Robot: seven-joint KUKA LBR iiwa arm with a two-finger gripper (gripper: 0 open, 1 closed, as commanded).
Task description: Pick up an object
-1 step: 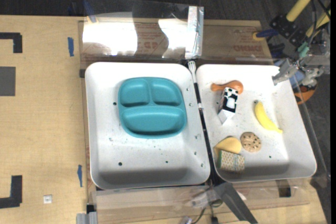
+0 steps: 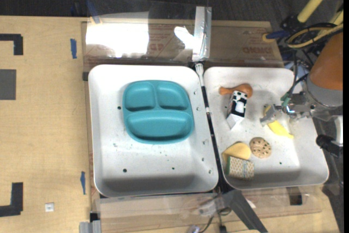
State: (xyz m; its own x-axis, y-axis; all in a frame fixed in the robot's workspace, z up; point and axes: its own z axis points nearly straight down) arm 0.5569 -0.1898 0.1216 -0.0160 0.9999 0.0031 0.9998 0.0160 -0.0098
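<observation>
The desk carries two shallow white bins side by side. The left bin holds a teal divided tray, lying flat near its middle. The right bin holds the small things: an orange piece near the top left, a black-and-white item just below and touching it, a yellow piece toward the right, a round cookie below that, a yellow wedge just left of the cookie, and a patterned block under the wedge, near the front wall. The grey arm with its orange band reaches in from the right edge, and its end effector sits low over the right bin, just above the yellow piece and to the right of the black-and-white item. Whether it is released or clenched cannot be told at this size, and nothing is plainly seen between its tips. A clear plastic sheet stands behind the bins.
</observation>
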